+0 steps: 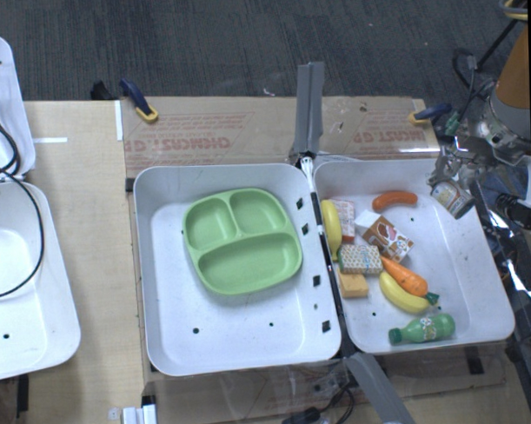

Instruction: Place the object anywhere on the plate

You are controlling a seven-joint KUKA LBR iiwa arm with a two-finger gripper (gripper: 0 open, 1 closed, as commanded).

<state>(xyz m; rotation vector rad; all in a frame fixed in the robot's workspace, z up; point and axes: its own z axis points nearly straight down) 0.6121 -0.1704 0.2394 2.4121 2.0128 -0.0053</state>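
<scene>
A green divided plate (242, 241) lies in the left bin (165, 323), with nothing on it. The right bin (477, 286) holds several toy foods: an orange sausage (394, 199), a brown snack box (388, 237), a carrot (405, 276), a banana (401, 296), a green bottle (423, 329) and a tan cracker block (360, 258). My gripper (447, 176) hangs over the right bin's far right corner. A small grey-and-brown item (455, 200) is tilted just beneath it. Whether the gripper has hold of it is unclear.
A grey divider post (310, 110) stands between the bins at the back. A yellow piece (331, 224) and a white box (344, 211) lie by the right bin's left wall. Blue clamps (138, 100) sit on the bench. A white fixture with black cables (14, 242) is at far left.
</scene>
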